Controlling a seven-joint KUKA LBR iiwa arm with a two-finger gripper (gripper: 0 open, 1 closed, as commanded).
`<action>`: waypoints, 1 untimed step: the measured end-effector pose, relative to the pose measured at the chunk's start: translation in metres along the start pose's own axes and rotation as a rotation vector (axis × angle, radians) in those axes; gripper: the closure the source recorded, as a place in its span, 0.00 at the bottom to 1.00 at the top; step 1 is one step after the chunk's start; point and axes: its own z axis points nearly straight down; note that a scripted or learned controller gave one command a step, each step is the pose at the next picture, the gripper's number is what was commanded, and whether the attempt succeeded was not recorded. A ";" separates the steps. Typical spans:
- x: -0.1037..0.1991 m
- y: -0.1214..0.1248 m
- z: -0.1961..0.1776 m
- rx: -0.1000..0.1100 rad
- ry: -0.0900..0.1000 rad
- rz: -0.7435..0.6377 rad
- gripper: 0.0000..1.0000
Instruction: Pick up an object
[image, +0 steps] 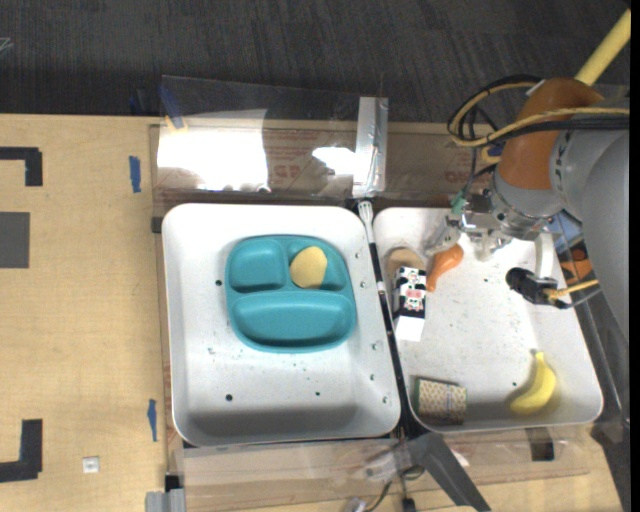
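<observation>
You look down on a tan wooden bench (80, 330) under dark carpet at the top of the frame, with two white bins side by side. The left bin (200, 390) holds a teal divided plate (290, 295) with a yellow round piece (308, 266) in its upper right compartment. In the right bin (480, 340) you see an orange carrot-like piece (446, 260) near the upper left, a small black-and-white patterned box (411, 290) just below it by the left wall, a woven-patterned block (441, 397) at the lower left, and a banana (537, 385) at the lower right. The pincer (490, 238) hangs at the bin's upper edge, just right of the orange piece; you cannot tell whether it is apart or together.
</observation>
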 end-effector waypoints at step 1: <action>0.001 0.001 -0.011 -0.002 -0.001 -0.003 1.00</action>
